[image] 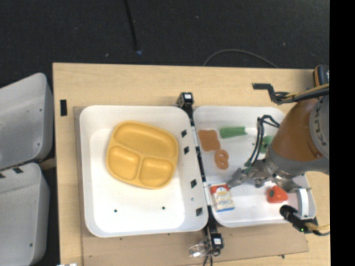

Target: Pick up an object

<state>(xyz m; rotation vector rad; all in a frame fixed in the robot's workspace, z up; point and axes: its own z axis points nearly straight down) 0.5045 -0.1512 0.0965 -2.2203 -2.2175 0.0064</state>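
In the right bin lie a brown flat block, a small orange round piece, a green stick-shaped item, a red-white-blue small carton and a red object. My gripper hangs low over the middle of this bin, just above and right of the carton and right of the orange piece. It points left. The grey arm with its orange band covers the bin's right part. I see nothing held in the gripper.
The left bin holds a yellow plate with three compartments. A divider with black clips separates the bins. Cables hang beside the wrist. White panels stand off the bench at the left.
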